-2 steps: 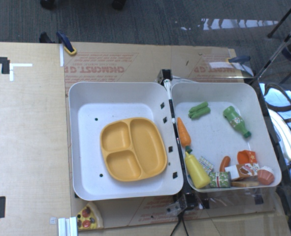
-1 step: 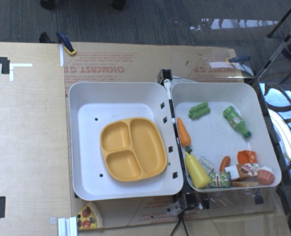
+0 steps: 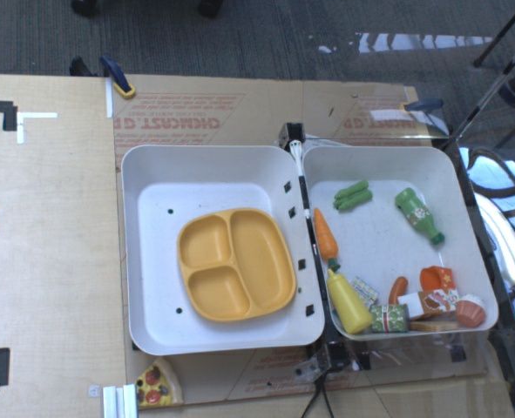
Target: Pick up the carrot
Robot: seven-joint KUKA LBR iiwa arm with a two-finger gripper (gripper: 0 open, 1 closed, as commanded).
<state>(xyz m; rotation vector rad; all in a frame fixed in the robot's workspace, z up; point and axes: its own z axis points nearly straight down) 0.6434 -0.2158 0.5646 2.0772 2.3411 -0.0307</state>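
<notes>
An orange carrot (image 3: pixel 325 234) with a green tip lies in the right bin (image 3: pixel 453 181), close against its left wall, pointing toward the far side. Just below the carrot's green end rests a yellow bottle (image 3: pixel 347 302).
The left bin (image 3: pixel 144 233) holds a yellow three-compartment plate (image 3: pixel 236 263). In the right bin lie green beans (image 3: pixel 353 196), a green bottle (image 3: pixel 417 214), a small can (image 3: pixel 388 318), a red sausage (image 3: pixel 397 288) and several packets (image 3: pixel 440 299) near the front right corner. A toy pizza slice (image 3: pixel 155 385) lies on the bench in front.
</notes>
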